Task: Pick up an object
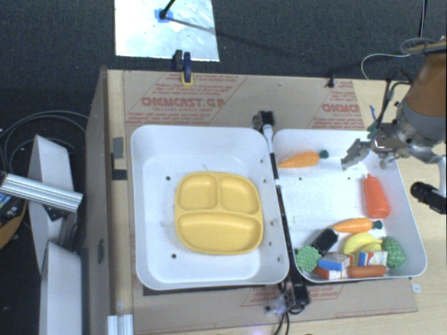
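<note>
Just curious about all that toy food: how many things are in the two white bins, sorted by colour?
Orange: 3, two carrots and a bottle
Yellow: 2, a divided plate and a banana
Green: 2, a broccoli and a round leafy piece
Black: 1, a small block
Mixed colours: 3, two small boxes and a red piece, partly hidden
Total: 11

- Red print "CHEMCAST GP" reads on the brown protective sheet that covers my tabletop, behind the left bin.
- The same red mark repeats behind the right bin, partly cut off and running at a slant.
- Small boxes in the right bin carry labels too small to read.
</note>
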